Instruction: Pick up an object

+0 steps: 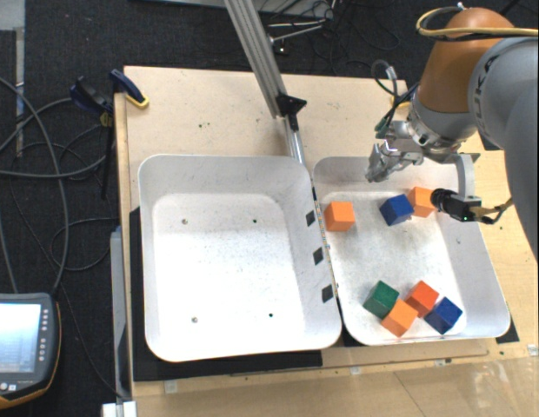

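The right bin holds several small blocks. An orange cube lies near its left wall. A blue cube and an orange cube sit side by side toward the back. At the front lie a green cube, a red-orange cube, an orange cube and a blue cube, clustered together. My gripper hangs over the bin's back edge, left of and behind the blue cube, with nothing seen in it.
The left bin stands beside the right one. A slanted metal rod crosses above the bench's back. A blue-and-yellow clamp grips the bench's left corner. A teach pendant sits at lower left.
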### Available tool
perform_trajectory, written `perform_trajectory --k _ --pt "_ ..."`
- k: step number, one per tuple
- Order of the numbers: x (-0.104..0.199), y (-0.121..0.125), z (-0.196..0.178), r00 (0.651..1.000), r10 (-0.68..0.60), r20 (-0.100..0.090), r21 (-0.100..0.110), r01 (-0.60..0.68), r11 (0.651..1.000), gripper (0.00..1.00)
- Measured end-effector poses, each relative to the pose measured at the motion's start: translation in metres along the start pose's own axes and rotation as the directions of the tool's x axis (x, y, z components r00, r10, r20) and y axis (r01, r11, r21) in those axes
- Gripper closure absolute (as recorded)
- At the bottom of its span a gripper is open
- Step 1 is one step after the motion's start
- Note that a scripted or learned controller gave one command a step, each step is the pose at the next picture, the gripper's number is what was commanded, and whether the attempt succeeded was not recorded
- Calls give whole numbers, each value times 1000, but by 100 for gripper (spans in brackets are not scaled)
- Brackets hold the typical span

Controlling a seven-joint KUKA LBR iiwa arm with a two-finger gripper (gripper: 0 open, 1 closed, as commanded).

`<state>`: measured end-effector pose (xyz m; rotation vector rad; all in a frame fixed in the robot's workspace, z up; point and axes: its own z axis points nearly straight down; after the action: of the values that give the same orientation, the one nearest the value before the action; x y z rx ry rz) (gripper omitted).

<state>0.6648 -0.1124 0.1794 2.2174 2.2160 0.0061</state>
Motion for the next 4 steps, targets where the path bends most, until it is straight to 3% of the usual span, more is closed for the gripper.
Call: perform_trajectory --k 2,3,4 --pt "9 2 -98 1000 -3 -1 1 3 1000 100" --pt "62 -6 -76 1000 -8 -3 10 8 1000 100" --pt "118 -13 -79 1000 -9 -4 9 9 1000 100"
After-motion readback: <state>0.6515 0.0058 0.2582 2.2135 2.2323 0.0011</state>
